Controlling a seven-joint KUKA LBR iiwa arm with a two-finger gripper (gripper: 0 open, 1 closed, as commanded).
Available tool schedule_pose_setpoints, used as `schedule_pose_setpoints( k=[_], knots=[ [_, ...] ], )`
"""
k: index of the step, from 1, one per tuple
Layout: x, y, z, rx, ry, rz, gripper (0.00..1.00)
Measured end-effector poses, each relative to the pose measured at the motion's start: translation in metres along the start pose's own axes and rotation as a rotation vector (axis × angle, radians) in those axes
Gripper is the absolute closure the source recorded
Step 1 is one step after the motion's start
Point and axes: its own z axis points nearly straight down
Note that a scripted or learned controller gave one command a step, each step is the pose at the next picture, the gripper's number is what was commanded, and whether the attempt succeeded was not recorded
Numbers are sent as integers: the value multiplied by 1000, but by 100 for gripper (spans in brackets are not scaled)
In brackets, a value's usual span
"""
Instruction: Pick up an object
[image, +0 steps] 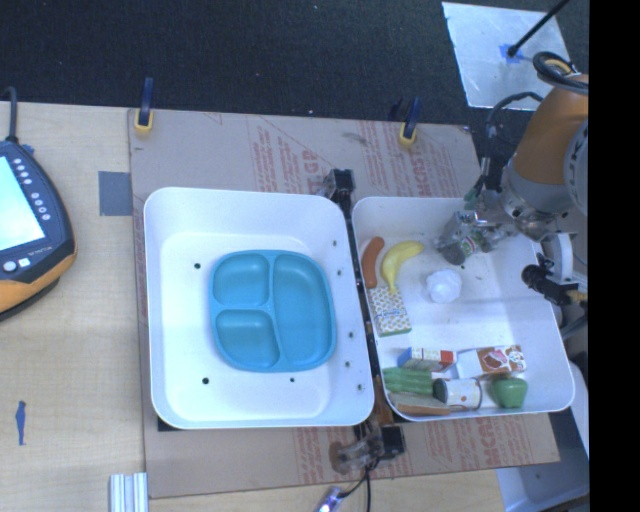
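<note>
The hand (462, 243) hangs near the right white bin's (545, 330) far edge — grip unclear. The yellow plastic banana (399, 262) lies just left of it, long axis running from far-right to near-left.

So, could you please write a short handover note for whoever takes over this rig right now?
Gripper: low over the far part of the right white bin; I can't tell whether it is open or holding anything.
Things: yellow toy banana, reddish-brown toy sausage, small white round object, green toy apple all lie in the right bin. Blue divided plastic plate sits in the left white bin.
Done: no pick visible.
Left: grasp and lift one object.
</note>
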Motion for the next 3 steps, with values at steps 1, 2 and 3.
schedule_pose_setpoints(
  k=[1,2,3],
  knots=[
    [4,-41,10,-4,-2,1,100],
    [14,0,10,-3,-1,2,100],
    [13,0,0,-1,-1,1,100]
  ],
)
